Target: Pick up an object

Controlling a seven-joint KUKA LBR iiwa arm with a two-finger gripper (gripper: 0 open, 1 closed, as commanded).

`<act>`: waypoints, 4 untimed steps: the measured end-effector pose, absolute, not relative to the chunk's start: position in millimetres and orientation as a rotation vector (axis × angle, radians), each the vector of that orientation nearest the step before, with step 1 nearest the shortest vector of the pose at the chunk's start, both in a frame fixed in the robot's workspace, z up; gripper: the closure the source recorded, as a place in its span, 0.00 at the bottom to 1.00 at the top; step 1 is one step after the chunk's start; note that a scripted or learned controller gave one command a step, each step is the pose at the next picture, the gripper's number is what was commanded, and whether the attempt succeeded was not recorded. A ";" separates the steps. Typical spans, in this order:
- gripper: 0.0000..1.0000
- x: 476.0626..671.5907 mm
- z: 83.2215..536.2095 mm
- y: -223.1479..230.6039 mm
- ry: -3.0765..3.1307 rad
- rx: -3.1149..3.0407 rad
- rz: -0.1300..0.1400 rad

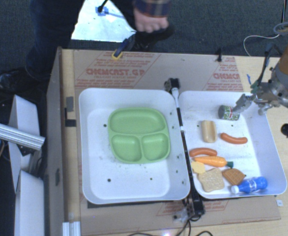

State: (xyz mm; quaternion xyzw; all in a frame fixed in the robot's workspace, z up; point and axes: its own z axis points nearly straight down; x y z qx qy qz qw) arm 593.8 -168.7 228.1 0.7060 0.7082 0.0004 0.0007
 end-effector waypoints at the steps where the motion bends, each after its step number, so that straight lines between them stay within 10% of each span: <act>1: 0.00 508.2 203.0 -147.1 2.223 2.220 0.000; 2: 0.00 498.9 99.7 -128.4 2.216 2.212 0.017; 4: 0.00 646.8 84.9 -128.8 2.225 2.215 0.003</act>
